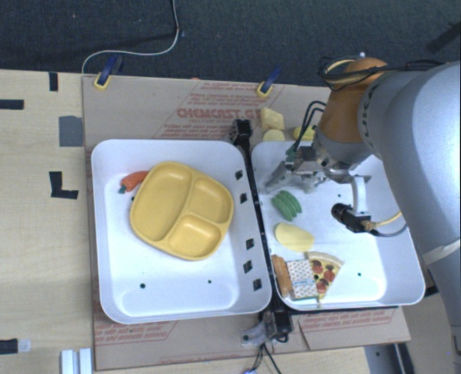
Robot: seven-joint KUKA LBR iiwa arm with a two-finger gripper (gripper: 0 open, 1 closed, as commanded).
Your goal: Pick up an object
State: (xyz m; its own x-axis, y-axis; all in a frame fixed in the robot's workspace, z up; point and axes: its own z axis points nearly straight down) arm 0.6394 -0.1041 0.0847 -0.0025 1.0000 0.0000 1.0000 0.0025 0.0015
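Gripper (pixel 281 176) low in right bin (pixel 394 275); whether it is spread or closed, cannot tell; green toy (pixel 287 203) just below it; probably light, rigid, slick plastic; best pinched across its narrow middle.

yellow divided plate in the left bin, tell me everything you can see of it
The yellow divided plate looks like smooth moulded plastic, roughly square with rounded corners, with three shallow compartments split by raised ridges. It lies flat, right side up, turned at an angle in the upper middle of the left bin. All three compartments hold nothing. At its upper left edge an orange carrot-like toy pokes out, seemingly touching or partly under the rim.
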